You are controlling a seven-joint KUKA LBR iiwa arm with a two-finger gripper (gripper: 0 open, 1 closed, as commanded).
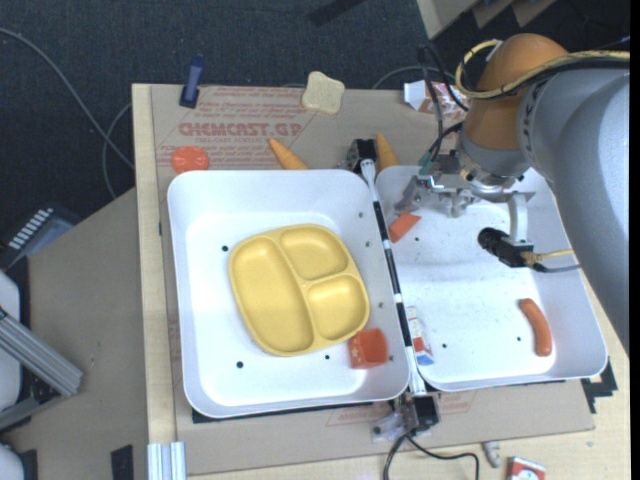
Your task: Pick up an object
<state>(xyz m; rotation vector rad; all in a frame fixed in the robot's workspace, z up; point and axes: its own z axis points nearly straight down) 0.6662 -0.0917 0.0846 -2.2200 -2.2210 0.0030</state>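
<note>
You have nothing lifted yet: the two-finger gripper (425, 196) hovers at the right bin's far left corner, its grip state impossible to tell, just beside the small orange wedge-shaped block (403, 227) lying on the floor.

Bright, even overhead light; white bins (290, 193) near blown out, soft shadows beneath them, floor beyond dim, slight softness.

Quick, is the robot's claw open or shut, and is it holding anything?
Gripper: low in the right bin; cannot be told.
</note>
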